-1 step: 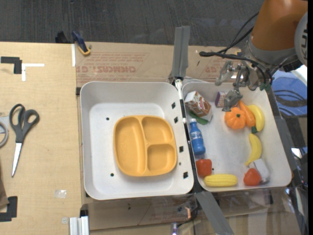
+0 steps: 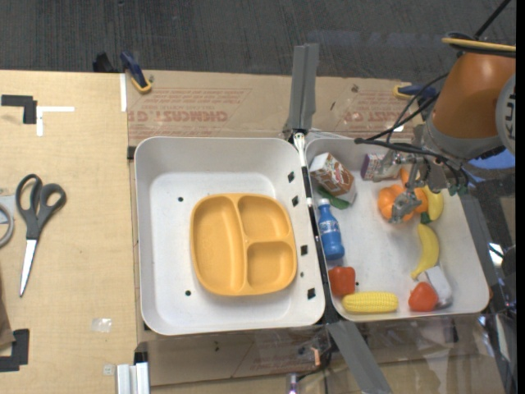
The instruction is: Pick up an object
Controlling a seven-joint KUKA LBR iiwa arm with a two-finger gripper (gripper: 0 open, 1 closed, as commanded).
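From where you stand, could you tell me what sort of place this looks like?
Probably a robotics lab bench for pick tests: two white bins, toy food such as a corn cob, and taped cardboard under them.

End effector [image 2: 408, 205] low, pointing down

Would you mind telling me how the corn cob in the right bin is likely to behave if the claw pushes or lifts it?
The corn cob lies on its side and looks rounded, so it may roll when nudged. Its glossy, toy-like look suggests it is light and rigid. The bin wall just beside it could crowd a grasp.
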